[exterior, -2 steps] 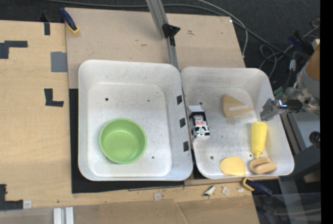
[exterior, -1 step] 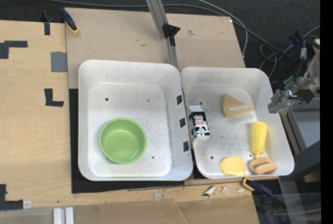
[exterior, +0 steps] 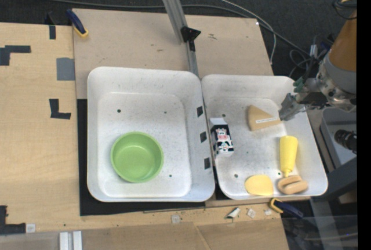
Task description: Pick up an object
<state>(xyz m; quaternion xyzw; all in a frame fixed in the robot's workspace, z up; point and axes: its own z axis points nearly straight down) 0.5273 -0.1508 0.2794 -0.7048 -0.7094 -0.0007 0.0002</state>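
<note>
claw [exterior: 288,108] over R bin [exterior: 232,85] edge, grip state can't tell | wedge [exterior: 262,118] just beside, L | yellow bottle [exterior: 288,155] below | green bowl [exterior: 137,156] far L

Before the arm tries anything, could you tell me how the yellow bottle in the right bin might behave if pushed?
The yellow bottle lies on its side and looks rounded, so it would probably roll. It appears to be smooth plastic, so likely light and somewhat slippery.

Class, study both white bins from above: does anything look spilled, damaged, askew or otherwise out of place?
Nothing looks spilled or broken. The green bowl sits upright in the left bin. In the right bin, the small black-and-white carton lies on its side by the divider, and the yellow bottle is tipped over too: ordinary loose scatter.
</note>
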